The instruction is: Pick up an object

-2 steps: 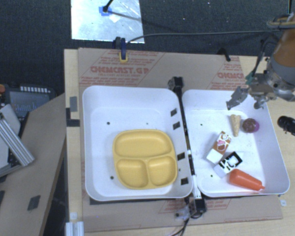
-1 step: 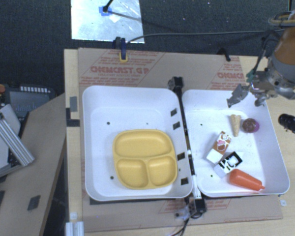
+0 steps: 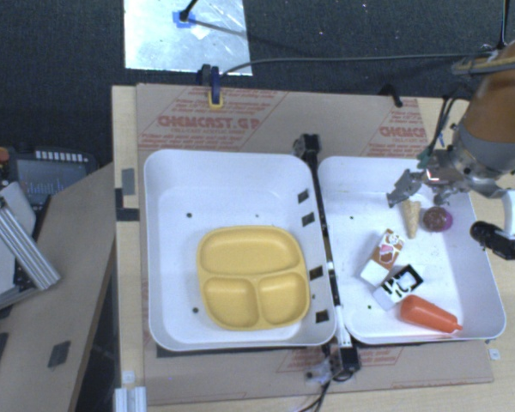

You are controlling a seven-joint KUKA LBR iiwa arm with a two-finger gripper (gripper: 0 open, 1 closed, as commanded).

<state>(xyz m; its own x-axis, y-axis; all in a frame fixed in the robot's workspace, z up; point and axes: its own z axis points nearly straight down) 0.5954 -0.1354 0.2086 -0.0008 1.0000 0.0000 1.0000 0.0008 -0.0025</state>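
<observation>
Bins sit side by side on a brown board [image 3: 266, 114] that covers the bench. A silver sheet [image 3: 184, 22] lies beyond the board at 12 o'clock, with a bit of blue tape on it.

The left bin [image 3: 167, 178] holds a yellow tray [image 3: 251, 276] with three compartments, one long one toward 12 o'clock and two smaller ones toward 6. The tray lies in the bin's 6 o'clock half, its edge near the divider between the bins.

The right bin [image 3: 348, 187] holds the loose items, all gathered from its middle toward 5 o'clock. A pale cone [image 3: 410, 216] stands nearest 12 o'clock, point toward 6. Just at 3 o'clock of it lies a purple ball [image 3: 437, 220]. At 7 o'clock of the cone is a small carton [image 3: 387, 249] with a red and white print, and touching its 7 o'clock end is a white block [image 3: 373, 272]. A black-and-white block [image 3: 399, 283] lies just at 4 o'clock of that. An orange carrot [image 3: 429, 314] lies at 5 o'clock of this cluster, close to the bin's 6 o'clock rim, touching or nearly touching the black-and-white block.

The arm [image 3: 498, 110] reaches in from 3 o'clock, its orange band above the wrist. The gripper [image 3: 422, 187] hangs over the bin's 12 o'clock part, just above the cone and ball. Its fingers [image 3: 403, 185] are spread wide, and nothing sits between them.
</observation>
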